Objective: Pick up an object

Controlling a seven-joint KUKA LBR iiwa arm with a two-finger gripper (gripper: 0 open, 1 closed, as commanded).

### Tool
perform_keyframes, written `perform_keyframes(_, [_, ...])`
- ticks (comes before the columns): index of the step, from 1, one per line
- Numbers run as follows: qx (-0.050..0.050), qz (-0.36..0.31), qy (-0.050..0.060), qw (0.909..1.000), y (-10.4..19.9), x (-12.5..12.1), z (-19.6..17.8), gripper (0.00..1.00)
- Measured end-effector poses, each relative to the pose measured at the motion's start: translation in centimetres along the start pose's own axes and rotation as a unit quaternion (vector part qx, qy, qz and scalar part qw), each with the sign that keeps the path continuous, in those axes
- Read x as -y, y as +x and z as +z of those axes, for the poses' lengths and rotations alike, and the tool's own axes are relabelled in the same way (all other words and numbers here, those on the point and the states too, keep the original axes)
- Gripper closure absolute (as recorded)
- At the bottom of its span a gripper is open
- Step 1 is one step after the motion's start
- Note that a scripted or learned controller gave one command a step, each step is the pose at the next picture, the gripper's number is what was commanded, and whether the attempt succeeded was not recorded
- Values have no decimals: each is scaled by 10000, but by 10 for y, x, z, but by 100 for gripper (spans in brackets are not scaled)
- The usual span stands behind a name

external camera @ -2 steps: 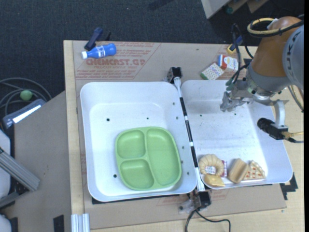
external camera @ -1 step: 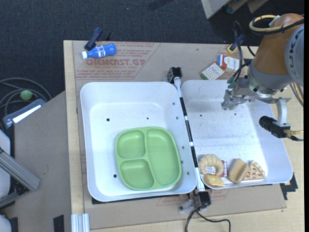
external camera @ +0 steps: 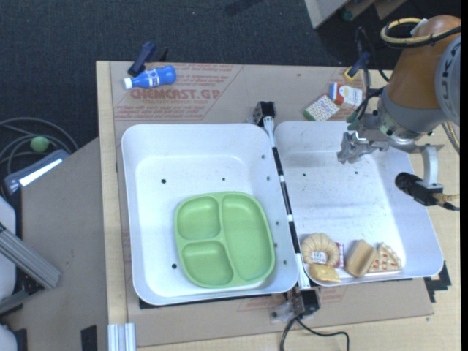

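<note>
Hand (external camera: 352, 152) hovering over the right bin (external camera: 322, 139)
Can't tell its grip state. Toy food (external camera: 351, 257) is sitting along the bin's near edge, well apart; green tray (external camera: 223, 238) lying in the left bin (external camera: 146, 152).

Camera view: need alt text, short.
The arm's end effector hangs over the far end of the right bin, whose near edge holds toy foods. The left bin holds a green divided plate.
</note>
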State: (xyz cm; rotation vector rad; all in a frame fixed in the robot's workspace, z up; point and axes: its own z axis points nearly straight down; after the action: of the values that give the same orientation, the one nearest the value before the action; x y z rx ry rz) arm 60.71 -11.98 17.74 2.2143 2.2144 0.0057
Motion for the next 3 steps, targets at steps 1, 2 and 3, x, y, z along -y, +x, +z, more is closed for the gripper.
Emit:
perform_keyframes(1, [5, -1, -12, 10000, 0, -1, -10, 100])
perform_keyframes(2, [12, -3, -27, 10000, 0, -1, -20, 100])
perform_keyframes(3, [18, -4, -41, 10000, 0, -2, -30, 100])
